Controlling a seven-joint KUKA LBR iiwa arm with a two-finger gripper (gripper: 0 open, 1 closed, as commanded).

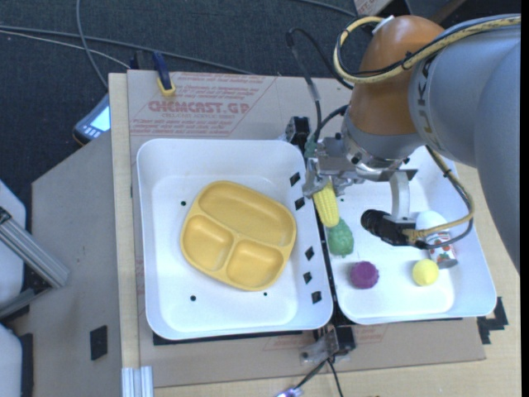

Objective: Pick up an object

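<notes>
Gripper (325, 190) pinching corn cob (327, 206) at its upper end, over the seam between left bin (157, 222) and right bin (463, 296). Cob's long axis near vertical, free tip pointing down toward green lump (340, 238).

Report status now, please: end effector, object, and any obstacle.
End effector over right bin, at its left edge. Toy corn beneath it, grip unconfirmed. Green piece close below the corn.
</notes>
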